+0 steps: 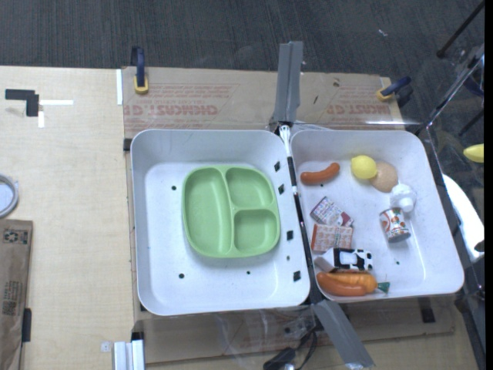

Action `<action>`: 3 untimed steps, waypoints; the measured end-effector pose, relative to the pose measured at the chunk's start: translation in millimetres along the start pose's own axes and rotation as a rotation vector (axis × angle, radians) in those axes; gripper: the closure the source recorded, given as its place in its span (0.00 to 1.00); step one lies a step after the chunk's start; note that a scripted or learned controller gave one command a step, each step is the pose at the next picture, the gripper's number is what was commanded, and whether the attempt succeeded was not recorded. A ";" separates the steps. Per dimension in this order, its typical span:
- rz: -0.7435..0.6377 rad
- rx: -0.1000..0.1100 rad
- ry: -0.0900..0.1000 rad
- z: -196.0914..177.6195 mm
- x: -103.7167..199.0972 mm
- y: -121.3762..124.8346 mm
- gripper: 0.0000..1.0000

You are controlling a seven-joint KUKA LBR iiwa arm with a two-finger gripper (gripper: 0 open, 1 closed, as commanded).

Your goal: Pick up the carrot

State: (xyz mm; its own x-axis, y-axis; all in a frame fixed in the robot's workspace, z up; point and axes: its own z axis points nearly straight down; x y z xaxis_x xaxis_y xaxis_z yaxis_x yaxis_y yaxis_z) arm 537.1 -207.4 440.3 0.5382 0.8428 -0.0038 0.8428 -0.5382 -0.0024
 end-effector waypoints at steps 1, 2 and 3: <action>-0.186 0.002 0.000 57.9 48.6 -52.2 1.00; -0.410 -0.003 0.000 16.5 -14.6 -59.9 1.00; -0.491 -0.003 0.000 -0.5 -34.8 -42.1 1.00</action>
State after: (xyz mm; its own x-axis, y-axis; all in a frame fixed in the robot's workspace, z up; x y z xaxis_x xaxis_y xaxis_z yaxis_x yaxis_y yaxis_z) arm 482.9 -214.1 441.1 0.0770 0.9970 -0.0026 0.9970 -0.0770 -0.0012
